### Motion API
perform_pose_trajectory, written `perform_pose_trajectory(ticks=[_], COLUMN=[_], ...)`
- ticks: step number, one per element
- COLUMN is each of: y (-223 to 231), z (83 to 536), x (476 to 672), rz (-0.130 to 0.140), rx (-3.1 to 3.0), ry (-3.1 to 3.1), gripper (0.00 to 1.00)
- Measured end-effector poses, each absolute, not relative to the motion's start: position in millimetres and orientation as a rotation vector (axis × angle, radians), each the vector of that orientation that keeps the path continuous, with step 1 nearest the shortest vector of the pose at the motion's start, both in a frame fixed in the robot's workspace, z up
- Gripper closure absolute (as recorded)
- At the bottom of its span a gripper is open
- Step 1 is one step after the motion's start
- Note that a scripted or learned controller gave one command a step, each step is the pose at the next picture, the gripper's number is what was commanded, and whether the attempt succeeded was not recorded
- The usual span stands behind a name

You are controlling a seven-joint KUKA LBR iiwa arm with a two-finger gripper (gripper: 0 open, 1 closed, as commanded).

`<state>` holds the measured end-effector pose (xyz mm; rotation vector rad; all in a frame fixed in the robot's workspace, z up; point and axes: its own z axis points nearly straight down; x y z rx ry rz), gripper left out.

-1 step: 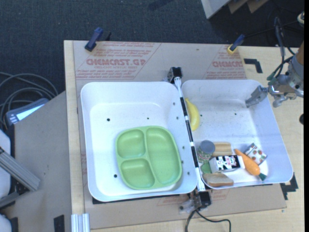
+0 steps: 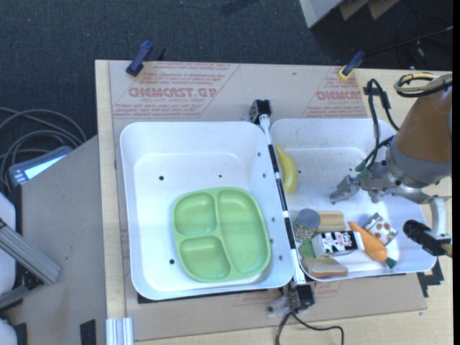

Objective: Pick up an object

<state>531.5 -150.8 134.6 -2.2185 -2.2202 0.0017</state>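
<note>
Half the banana (image 2: pixel 288 171) behind bin divider (image 2: pixel 276 178)

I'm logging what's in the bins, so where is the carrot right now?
The carrot lies in the right bin, near its front right corner, just right of the black-and-white carton and below the gripper.

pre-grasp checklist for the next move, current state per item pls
1. Gripper over the right bin, above bare floor: ok.
2. Nothing seen between the fingers: ok.
3. Finger opening: cannot tell.
4. Targets available: carrot, can, banana, all in the right bin: ok.
5. Carrot's clearance: packed against neighbouring items, likely tight: not ok.
6. Green tray alone in the left bin, out of the arm's path: ok.
</note>
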Motion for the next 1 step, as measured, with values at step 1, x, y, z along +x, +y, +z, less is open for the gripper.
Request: perform_pose_trajectory(ticks=[1], y=[-104.7], z=[92.8], x=[479.8], rz=[0.004], rx=[-2.241], ry=[-2.224], gripper=[0.0])
